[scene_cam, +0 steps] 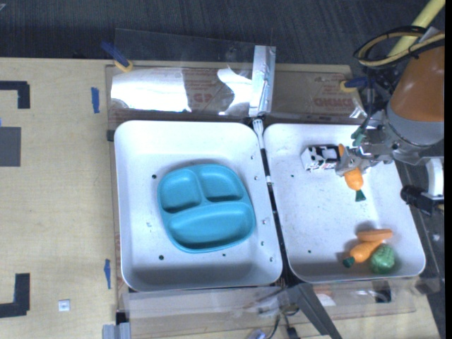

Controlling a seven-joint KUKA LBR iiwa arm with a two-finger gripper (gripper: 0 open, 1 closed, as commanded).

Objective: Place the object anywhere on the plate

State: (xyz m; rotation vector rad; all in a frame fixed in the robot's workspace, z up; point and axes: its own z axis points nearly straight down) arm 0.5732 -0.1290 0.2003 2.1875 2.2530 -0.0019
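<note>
A blue divided plate (205, 207) lies in the left white bin (134, 154). My gripper (351, 164) hangs over the upper right part of the right bin (311, 239). A small orange toy carrot (354, 179) with a green tip sits right at the gripper's lower end, touching or nearly touching it. I cannot make out whether the carrot is gripped or is lying on the bin floor. A black-and-white toy cow (319, 157) lies just left of the gripper.
In the right bin's lower right corner lie an orange sausage-like piece (375, 235), a second carrot (363, 253) and a green vegetable toy (383, 258). A raised rim (267, 189) divides the two bins. Cables and the arm body (418, 97) fill the upper right.
</note>
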